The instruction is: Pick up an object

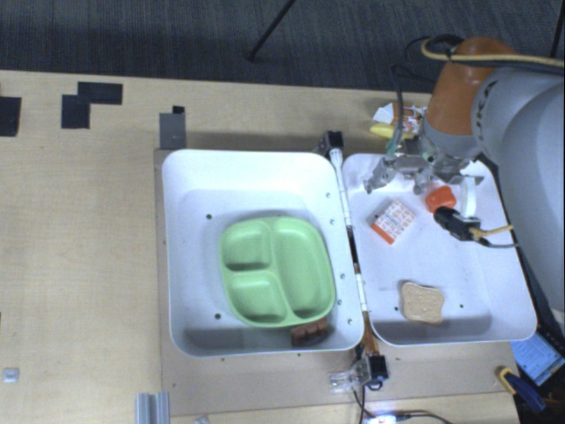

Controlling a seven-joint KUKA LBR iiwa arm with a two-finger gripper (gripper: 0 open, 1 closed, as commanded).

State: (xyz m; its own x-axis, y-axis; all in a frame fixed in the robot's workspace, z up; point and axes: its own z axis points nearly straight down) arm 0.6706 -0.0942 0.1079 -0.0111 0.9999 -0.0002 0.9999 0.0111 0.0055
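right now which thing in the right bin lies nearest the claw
The orange ball, just beside the claw at the bin's far end. The small box lies a little farther, the toast farthest.

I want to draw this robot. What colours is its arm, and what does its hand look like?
The big, rounded grey arm has an orange band above the wrist. A yellowish cable loops beside the band. The small, silvery metal gripper has thin jaws.

Tray [276, 270] in left bin [190, 237]; box [392, 221] behind bread [422, 302] in right bin [503, 299].
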